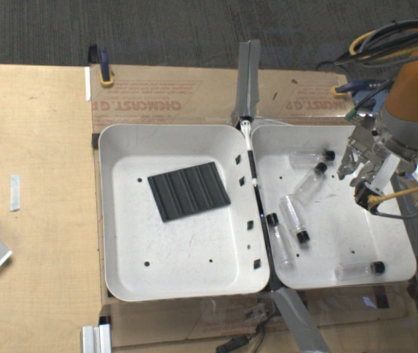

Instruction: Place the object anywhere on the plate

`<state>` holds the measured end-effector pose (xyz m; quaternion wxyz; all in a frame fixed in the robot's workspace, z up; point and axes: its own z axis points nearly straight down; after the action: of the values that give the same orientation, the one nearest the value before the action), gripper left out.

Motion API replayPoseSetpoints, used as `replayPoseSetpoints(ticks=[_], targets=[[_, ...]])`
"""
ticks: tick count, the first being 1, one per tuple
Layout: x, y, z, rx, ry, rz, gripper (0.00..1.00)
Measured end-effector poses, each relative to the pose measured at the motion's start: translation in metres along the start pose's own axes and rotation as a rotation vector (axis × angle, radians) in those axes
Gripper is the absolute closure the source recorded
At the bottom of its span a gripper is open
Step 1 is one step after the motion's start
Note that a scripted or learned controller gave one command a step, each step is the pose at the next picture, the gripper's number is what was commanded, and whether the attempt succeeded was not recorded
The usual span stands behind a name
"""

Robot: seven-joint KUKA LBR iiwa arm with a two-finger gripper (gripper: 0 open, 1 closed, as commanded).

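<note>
Hovering over the right bin [407,267], your tool [361,175] carried nothing I could see; finger state could not be judged. Clear vials [294,219] lay loose there for picking. The ribbed dark plate [188,190] waited flat in the left bin [113,219]. Your arm [411,98] hung wrist-down.

Two shallow bins are set side by side on a bench. A ridged plate [189,190] lies flat in the left bin [120,271], toward its back. Several small tubes are scattered in the right bin [407,267]: two near the back [313,157], two near the middle beside the divider [292,218], one at the front right [358,271]. The gripper [361,173] is positioned over the right bin's right side.
</note>
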<state>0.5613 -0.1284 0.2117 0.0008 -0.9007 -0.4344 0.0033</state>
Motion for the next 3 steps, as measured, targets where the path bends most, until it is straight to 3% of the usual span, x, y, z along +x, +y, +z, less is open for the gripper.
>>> replayPoseSetpoints(ticks=[1, 2, 3], targets=[[0.068, 0.001, -0.004, -0.002, 0.001, 0.159, 1.0], [0.136, -0.062, 0.021, -0.001, 0.0, 0.151, 1.0], [0.21, -0.128, -0.015, -0.003, 0.001, -0.06, 1.0]])
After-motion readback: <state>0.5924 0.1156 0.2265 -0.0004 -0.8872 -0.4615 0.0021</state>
